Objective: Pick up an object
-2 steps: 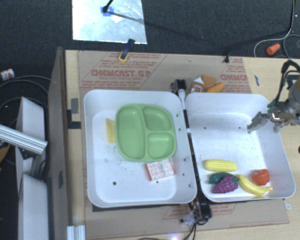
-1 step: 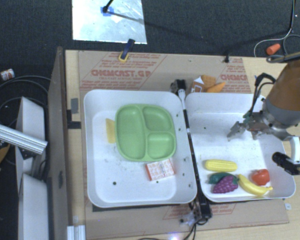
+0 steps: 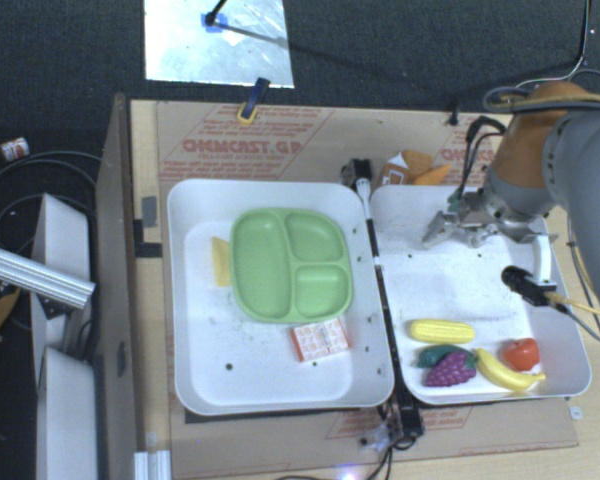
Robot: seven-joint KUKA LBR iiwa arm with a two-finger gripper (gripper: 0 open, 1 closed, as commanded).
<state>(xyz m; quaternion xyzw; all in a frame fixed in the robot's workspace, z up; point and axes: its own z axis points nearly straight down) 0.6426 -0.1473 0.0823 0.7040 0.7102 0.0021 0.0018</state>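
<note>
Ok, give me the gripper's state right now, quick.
Gripper: over the back of the right bin, nothing seen in its grasp; whether open or closed cannot be told.

2 white bins (image 3: 280,393) sit side by side. Left of the divider: 1 green plate (image 3: 288,265), 1 red-and-white packet (image 3: 319,340). Right of it: 1 corn cob (image 3: 441,331), 1 grape bunch (image 3: 452,369), 1 banana (image 3: 505,372), 1 tomato (image 3: 521,352).
</note>
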